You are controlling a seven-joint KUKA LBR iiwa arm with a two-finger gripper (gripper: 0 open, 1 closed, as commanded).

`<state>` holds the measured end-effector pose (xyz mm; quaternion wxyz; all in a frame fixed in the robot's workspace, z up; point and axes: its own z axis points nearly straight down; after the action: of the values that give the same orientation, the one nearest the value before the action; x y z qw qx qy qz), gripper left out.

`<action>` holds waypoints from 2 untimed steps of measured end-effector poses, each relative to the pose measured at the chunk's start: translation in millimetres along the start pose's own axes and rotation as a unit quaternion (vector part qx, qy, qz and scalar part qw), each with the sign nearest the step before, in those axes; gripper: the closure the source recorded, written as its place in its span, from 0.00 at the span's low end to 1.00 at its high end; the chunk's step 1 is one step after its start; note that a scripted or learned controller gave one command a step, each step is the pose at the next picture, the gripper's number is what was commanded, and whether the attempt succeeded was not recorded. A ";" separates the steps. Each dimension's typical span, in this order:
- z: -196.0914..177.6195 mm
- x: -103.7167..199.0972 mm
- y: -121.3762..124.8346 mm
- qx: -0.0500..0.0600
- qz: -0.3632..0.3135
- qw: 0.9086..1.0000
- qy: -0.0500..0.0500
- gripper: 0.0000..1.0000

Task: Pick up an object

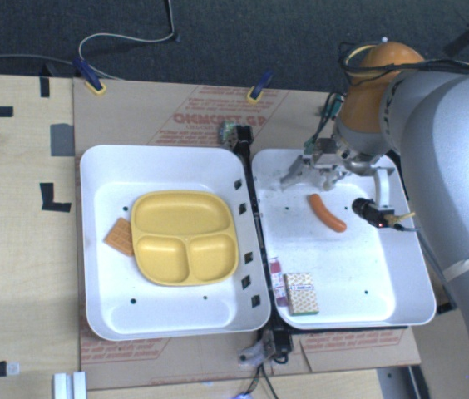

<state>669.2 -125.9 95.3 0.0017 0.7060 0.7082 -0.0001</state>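
An orange sausage (327,213) lies in the upper middle of the right bin (401,293). My gripper (307,179) hangs over the bin's far left part, just above and left of the sausage, with its fingers spread open and nothing between them. A small printed box (302,293) rests near the bin's front left corner, with a pink-edged packet (276,279) beside it against the wall.
The left bin (106,306) holds a yellow divided plate (186,235) with a tan cracker (120,237) tucked at its left edge. The grey arm (442,156) covers the right bin's far right side. Blue clamps (259,88) sit on the cardboard behind the bins.
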 end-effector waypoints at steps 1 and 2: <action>9.3 23.1 -41.5 0.001 0.001 1.000 0.001 0.00; -0.3 22.6 -41.3 0.000 0.001 1.000 0.000 1.00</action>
<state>627.8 -103.5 95.4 0.0016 0.7070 0.7072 -0.0001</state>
